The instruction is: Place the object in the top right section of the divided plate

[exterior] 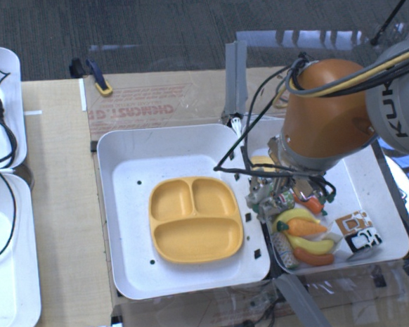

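Wooden bench seen from above at a slant, bearing 2 shallow white bins side by side. In the left bin a yellow divided plate lies flat near the middle, with 2 small sections along its far edge and 1 wide section along its near edge. All 3 sections show bare yellow surface.

From the right, the grey arm with its orange band reaches over the right bin. Black cables loop around the wrist. The gripper hangs low at the left side of the right bin, just above a heap of toy food. Whether its claw is apart or together cannot be told, since cables and clutter hide the tips.

The heap sits at the bin's near left corner: a yellow banana, an orange carrot-like piece and a red-orange piece touching one another. A small card with black, white and orange markings lies just beside them, to the right.
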